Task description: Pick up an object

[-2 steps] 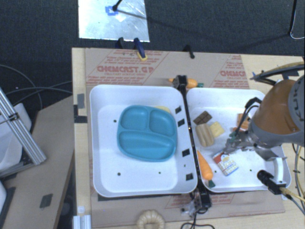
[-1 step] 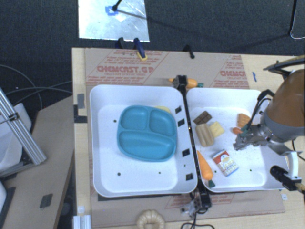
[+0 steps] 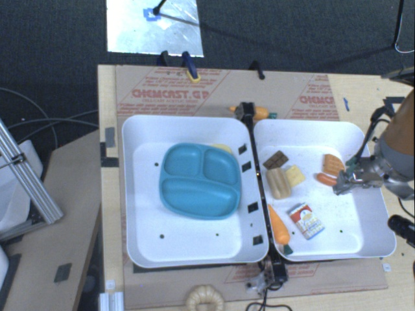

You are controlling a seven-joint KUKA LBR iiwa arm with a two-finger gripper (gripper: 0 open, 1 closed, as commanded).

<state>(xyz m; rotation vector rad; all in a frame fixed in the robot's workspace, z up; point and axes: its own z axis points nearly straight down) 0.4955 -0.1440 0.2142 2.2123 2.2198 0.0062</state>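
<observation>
Evidently no obj. is lifted yet: gripper (image 3: 342, 184), finger state not discernible, is poised by orange item (image 3: 329, 179) in right bin (image 3: 373, 241).

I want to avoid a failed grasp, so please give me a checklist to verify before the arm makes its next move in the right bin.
1. Gripper is over the right bin: ok, it sits near the bin's right side.
2. A target lies close: ok, the orange-red piece is beside the gripper's tip, with the orange ridged piece just above it.
3. Something is between the fingers: cannot tell, the view is too small and blurred there.
4. Target has free space around it: not ok, the two orange pieces touch or nearly touch.
5. Other items are out of the way: ok, the small carton, carrot and tan block lie further left.
</observation>
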